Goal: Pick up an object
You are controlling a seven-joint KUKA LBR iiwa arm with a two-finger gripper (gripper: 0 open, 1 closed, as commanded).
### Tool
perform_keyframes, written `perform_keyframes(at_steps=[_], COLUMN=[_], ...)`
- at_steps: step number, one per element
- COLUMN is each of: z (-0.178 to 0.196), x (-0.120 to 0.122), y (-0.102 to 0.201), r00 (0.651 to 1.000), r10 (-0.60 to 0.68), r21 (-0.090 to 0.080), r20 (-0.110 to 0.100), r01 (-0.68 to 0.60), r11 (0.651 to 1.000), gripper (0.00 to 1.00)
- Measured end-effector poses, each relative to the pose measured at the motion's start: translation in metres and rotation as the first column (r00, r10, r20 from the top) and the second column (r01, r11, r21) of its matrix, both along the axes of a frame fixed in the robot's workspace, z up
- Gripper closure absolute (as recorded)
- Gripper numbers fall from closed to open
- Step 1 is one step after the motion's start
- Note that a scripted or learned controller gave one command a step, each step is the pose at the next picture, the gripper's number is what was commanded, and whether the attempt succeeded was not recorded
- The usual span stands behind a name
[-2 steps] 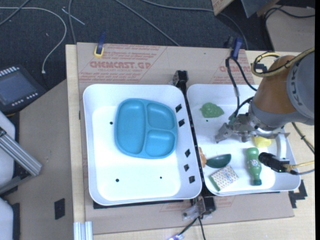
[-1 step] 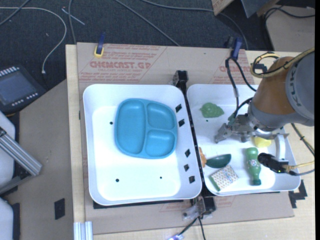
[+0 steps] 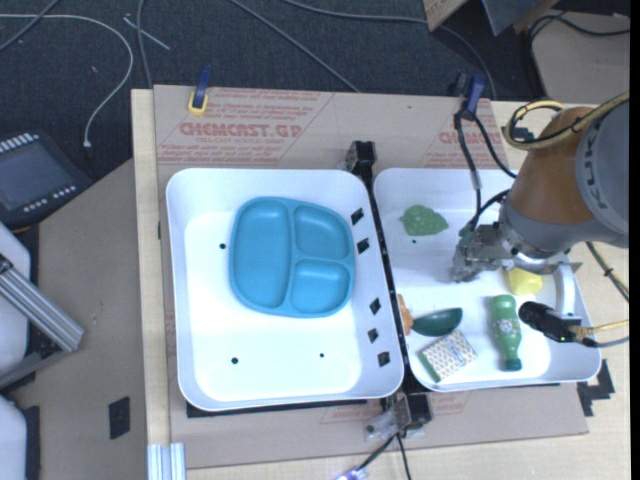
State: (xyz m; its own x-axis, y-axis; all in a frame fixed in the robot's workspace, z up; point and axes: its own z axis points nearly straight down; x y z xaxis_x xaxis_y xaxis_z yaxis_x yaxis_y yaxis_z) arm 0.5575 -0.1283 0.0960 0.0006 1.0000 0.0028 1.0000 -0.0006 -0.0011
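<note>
Small yellow rounded object point(image 3: 526, 280) in right white bin point(image 3: 440, 193), partly under grey arm. Gripper point(image 3: 470, 265) low beside it; finger state unreadable. Nearby: green plastic bottle point(image 3: 505, 332), dark green leaf-shaped piece point(image 3: 437, 321), light green lump point(image 3: 423, 221). Blue divided plate point(image 3: 292, 256) in left white bin point(image 3: 200, 268).

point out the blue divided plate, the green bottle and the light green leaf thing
blue divided plate point(image 3: 292, 256), camera view, on the ridge between its compartments
green bottle point(image 3: 505, 330), camera view, on the middle of its body
light green leaf thing point(image 3: 423, 221), camera view, on its centre
</note>
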Motion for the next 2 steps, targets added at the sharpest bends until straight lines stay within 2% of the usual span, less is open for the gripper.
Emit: perform_keyframes(at_steps=[1, 2], z=[0.056, 0.106], x=[0.01, 0.009], y=[0.005, 0.015], r00=[1.0, 1.0], r10=[0.003, 0.003], r21=[-0.003, -0.003], r20=[0.006, 0.007], r01=[-0.003, -0.003], r11=[1.0, 1.0], gripper=[1.0, 1.0])
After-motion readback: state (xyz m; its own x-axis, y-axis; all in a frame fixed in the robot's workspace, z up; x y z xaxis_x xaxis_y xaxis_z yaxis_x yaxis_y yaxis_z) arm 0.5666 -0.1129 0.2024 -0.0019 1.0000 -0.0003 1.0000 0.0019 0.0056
